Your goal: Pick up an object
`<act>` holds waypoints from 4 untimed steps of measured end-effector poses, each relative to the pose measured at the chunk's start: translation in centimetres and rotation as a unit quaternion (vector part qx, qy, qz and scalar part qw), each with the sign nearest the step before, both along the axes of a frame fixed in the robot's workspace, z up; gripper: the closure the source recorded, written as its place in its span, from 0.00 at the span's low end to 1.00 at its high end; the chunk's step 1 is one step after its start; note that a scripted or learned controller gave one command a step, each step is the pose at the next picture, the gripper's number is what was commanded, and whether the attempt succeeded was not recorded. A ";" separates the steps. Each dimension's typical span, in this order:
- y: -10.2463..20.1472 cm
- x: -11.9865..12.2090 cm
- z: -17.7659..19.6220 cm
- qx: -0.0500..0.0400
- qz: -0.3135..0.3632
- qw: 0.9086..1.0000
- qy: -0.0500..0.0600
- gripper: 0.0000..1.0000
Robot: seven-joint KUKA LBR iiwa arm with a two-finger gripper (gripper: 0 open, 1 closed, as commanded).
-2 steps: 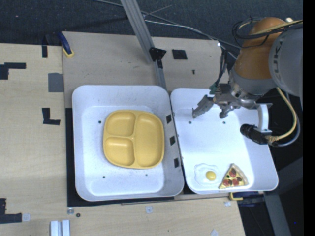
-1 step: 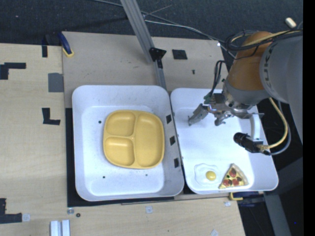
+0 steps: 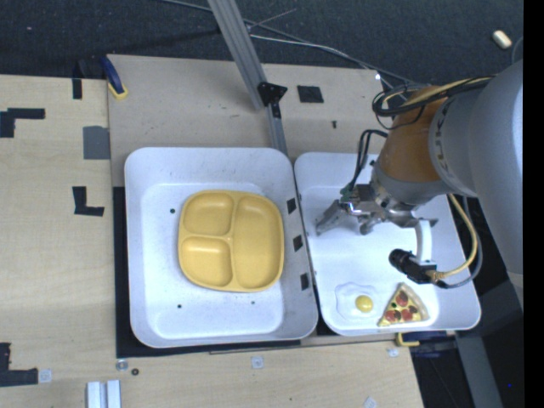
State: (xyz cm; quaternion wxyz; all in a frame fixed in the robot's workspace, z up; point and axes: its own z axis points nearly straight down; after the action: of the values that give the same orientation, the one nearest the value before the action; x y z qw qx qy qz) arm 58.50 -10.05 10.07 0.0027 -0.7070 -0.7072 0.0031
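The job is to pick up one thing, and it is not done yet. The grey and orange arm [image 3: 425,151] reaches in from the right side and hangs over the right bin [image 3: 331,266]. The claw [image 3: 347,217] sits low over the far left part of that bin, above bare white floor. From this view no one can tell if the claw is released or clenched. No toy shows in it.

There are three things it could pick. A toy egg [image 3: 357,300] lies flat in the near part of the right bin, close to the front wall. A toy pizza slice [image 3: 404,306] lies just beside the egg, on its right. Both rest on the bin floor, and both are apart from the claw. A yellow plate [image 3: 231,240] with three parts lies in the middle of the left bin [image 3: 153,228], well apart from the claw and across the wall between the two bins. The bins stand side by side on the table [image 3: 170,100].

So all the real work seems to be left. The claw would need to get over one toy, go down, close on it and lift it up. The egg looks like the closest one. It is flat and thin, so it may be hard to grab. The pizza slice sits near the front corner, so the wall could get in the way
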 end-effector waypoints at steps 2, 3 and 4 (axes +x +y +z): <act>0.4 -0.3 5.7 0.000 0.000 1.000 -0.005 1.00; 0.9 0.0 11.9 0.000 0.001 1.000 -0.006 1.00; 0.9 0.1 17.2 0.000 0.001 1.000 -0.007 1.00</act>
State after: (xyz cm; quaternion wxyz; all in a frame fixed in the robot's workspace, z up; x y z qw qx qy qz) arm 58.63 -9.12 27.28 -0.0020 -0.7065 -0.7077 -0.0014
